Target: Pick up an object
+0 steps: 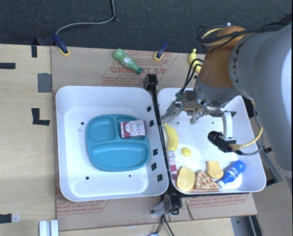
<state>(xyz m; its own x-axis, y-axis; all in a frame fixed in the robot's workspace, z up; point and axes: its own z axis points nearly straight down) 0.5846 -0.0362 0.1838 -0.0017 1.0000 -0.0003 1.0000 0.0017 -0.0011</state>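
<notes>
My gripper hangs over the upper left part of the right bin, open, with nothing between its fingers. Just below it lies a yellow banana against the bin's left wall. A fried-egg toy sits lower down. Along the bin's front edge are a yellow piece, a waffle-like cracker, a ridged yellow piece and a blue bottle. A red-and-white packet lies by the left wall.
The left bin holds a blue divided plate with a red-and-white carton on its upper right. A green bottle lies on the cardboard behind the bins. The grey arm covers the right bin's far right.
</notes>
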